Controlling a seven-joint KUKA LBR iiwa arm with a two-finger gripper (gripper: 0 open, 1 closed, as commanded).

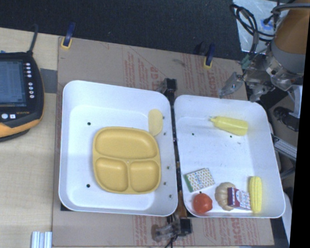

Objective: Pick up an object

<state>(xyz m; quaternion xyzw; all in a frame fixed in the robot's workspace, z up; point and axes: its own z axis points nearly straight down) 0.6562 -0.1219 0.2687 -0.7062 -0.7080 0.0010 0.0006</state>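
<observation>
The nearest candidate for the pick is the yellow plastic squeeze bottle with a pointed nozzle (230,125), lying on its side at about twelve o'clock in the right-hand white bin (268,157), nozzle toward nine o'clock. It looks like a hollow toy: light, stiff and smooth-skinned, so it would likely roll or slip under a pinch on its rounded flank. The safest hold, by this judgement, is across the middle of its body, fingers closing at right angles to its long axis.

The other pieces sit clustered at about six o'clock in the same bin: a small green-and-white printed box (199,179), a red toy tomato (202,204), a tan rounded bread-like piece (224,194) touching a small dark red-and-white packet (240,199), and a yellow toy corn cob (255,194) just beside the packet near the rim. All appear light and rigid; their crowding would make a clean grip harder.

The left-hand white bin (72,140) holds a yellow three-compartment plastic plate (126,160) and a pale yellow flat oval piece (155,122) at its one o'clock.

The grey arm with its orange band (292,30) hangs at the bin's one o'clock, outside the far rim. Its gripper (244,85) points down and toward nine o'clock, well apart from the bottle. The fingers seem parted with nothing between them, though the view there is cluttered and dark.
</observation>
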